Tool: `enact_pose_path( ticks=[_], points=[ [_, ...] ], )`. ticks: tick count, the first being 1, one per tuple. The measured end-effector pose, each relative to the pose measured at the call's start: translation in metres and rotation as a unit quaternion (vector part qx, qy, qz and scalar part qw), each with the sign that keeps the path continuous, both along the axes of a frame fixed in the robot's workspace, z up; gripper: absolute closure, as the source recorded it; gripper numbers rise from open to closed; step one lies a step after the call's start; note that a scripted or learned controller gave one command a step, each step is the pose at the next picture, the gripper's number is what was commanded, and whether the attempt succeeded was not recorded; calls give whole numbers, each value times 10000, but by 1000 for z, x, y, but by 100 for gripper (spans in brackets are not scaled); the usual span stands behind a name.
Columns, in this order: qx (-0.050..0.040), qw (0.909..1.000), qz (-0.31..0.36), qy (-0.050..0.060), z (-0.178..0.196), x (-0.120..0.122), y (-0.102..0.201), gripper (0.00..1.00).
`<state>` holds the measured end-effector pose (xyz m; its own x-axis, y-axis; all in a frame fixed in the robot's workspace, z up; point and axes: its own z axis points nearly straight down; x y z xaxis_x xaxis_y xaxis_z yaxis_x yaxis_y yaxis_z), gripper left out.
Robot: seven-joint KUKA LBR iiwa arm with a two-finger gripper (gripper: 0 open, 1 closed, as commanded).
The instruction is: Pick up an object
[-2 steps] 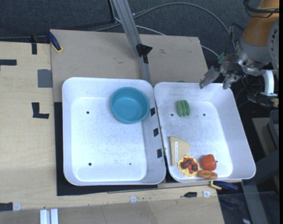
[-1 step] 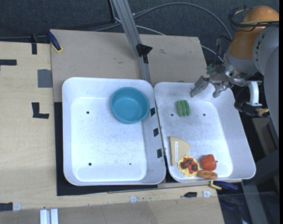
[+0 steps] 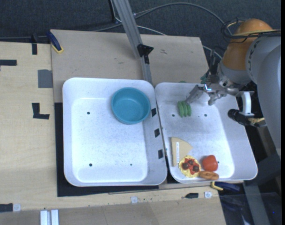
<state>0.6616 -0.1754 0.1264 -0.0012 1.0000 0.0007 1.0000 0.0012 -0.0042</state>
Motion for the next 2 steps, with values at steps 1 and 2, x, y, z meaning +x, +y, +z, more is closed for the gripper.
enact_pose_path(
  ticks=[1,2],
  points=[
    [-13,10000,-2,-64,-33,3,0,0],
    [-7,10000,1,-43,-25,2,0,100]
  ],
)
